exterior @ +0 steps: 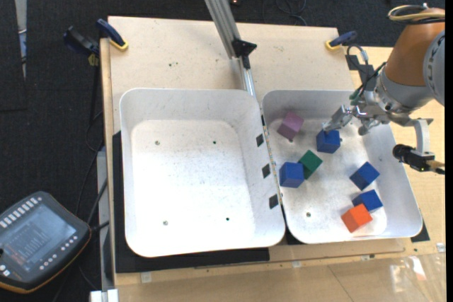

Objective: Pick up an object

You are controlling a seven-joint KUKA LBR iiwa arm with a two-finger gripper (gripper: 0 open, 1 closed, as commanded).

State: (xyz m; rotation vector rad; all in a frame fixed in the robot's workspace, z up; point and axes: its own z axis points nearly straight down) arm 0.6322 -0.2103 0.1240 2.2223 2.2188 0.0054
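Two shallow white bins are being carried side by side on a pale counter (184, 46). The left bin (141, 109) is lying beside the right bin (403, 219), their inner walls touching along the middle.

Six small blocks are being held in the right bin. A purple block (289, 125) is sitting near the bin's upper left. A blue block (328, 141) is resting to its right, directly under the gripper (340, 119). A green block (310, 163) is lying just below that, touching another blue block (291, 174) on its left. Toward the lower right, a third blue block (364, 175) is sitting apart from the others, and a fourth blue block (369, 201) is being pressed against an orange block (356, 218) near the bin's front wall.

The grey arm with its orange band (414, 53) is being extended in from the right, with the gripper lowered over the right bin's upper part. The fingers are being seen at or just above the top edge of the upper blue block; whether they are apart or closed around it cannot be told, as the tips are too small and blurred.

A slanted metal pole (216, 0) is crossing the counter's rear. Blue and yellow clamps (112, 35) are gripping the rear corners. A teach pendant (39, 240) is lying at the lower left.
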